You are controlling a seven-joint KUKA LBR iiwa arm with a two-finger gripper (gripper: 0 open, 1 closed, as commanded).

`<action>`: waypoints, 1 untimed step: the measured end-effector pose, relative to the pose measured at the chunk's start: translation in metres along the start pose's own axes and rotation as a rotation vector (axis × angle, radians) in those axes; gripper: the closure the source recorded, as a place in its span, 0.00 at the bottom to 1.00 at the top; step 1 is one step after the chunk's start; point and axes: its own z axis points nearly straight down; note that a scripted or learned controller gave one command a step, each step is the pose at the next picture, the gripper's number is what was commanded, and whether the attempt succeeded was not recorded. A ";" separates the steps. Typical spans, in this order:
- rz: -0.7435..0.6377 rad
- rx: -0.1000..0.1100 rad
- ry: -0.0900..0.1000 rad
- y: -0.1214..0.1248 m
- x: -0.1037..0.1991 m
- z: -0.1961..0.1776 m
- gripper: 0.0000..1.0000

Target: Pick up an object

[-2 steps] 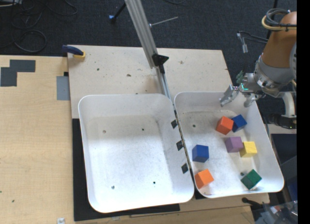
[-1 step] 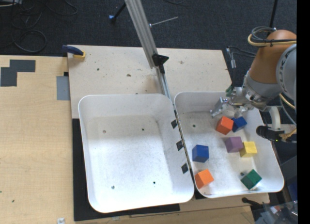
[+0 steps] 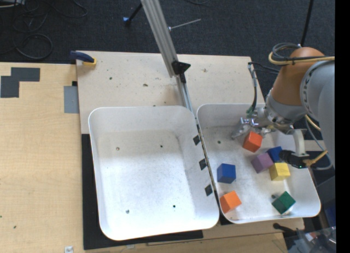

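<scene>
A: Two shallow white bins are seen side by side on the table [image 3: 33, 153], the left bin [image 3: 104, 191] and the right bin [image 3: 306, 205]. What is held in them?

B: Seven blocks are counted in the right bin. An orange-red block [image 3: 252, 141] is placed toward the far middle of it, just beneath the tool [image 3: 252, 124]. A purple block [image 3: 262, 162] is found just near of that one, with a small blue block [image 3: 275, 153] close at its right and a yellow block [image 3: 279, 171] touching or almost touching both. A larger blue block [image 3: 226, 172] is set toward the bin's left wall, an orange block [image 3: 230, 200] near of it by the near left corner, and a green block [image 3: 283, 202] by the near right rim.

A: How is the arm placed?

B: The arm [image 3: 306, 90] is reached in from the right, its grey and orange wrist carried over the far right part of the right bin. The tool is pointed down and leftward, directly over the orange-red block.

A: Is that block gripped?

B: That cannot be told. The metal fingers are seen close above the block's top, but whether they are spread or closed is not made out, and the block appears to be resting on the bin floor.

A: Anything else on the table?

B: A slanted aluminium rail [image 3: 162, 33] is fixed at the far side between the bins, and a blue-and-yellow clamp [image 3: 83, 57] is seen at the far left corner of the board.
</scene>
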 end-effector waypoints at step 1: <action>0.001 0.003 0.001 -0.001 0.000 -0.010 1.00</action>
